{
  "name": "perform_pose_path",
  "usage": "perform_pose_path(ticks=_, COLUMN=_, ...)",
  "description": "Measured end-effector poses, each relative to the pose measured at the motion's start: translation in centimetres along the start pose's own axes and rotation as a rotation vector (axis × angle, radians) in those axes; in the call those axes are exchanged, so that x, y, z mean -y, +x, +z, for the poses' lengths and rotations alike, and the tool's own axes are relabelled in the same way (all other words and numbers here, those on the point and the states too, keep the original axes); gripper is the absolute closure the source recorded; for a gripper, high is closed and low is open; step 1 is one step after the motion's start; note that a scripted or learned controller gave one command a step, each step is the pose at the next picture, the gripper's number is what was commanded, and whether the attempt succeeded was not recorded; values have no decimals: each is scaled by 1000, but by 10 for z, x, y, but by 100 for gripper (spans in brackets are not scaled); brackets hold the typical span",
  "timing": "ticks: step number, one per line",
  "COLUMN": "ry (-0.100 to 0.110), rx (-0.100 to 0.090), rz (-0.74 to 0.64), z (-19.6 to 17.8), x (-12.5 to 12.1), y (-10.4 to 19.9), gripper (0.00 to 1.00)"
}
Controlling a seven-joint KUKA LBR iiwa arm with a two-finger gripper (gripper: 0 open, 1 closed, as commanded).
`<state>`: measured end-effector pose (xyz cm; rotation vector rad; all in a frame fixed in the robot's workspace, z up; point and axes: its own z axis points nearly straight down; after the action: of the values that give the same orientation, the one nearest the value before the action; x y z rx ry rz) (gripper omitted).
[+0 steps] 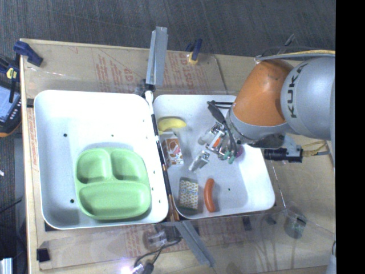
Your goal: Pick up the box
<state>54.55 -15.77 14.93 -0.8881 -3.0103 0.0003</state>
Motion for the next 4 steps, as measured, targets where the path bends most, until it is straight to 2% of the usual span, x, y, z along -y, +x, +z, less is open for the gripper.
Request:
perform_pose_path(ticks=1, ry=0, rx=3, rz=87, z=-34, x=34, y=-43, gripper=0)
perform_pose_path(ticks=2, ry=-2, rx=8, rz=-44, z=-35, x=25, y=-53, gripper=0)
perform_pose_path(ticks=3, ry=0, rx=6, rz=-203, z=-110, x=45, y=-26, gripper=0)
perform_pose_path(ticks=4, ry=-1, rx=-1, rz=-314, z=29, x=26, y=52, gripper=0)
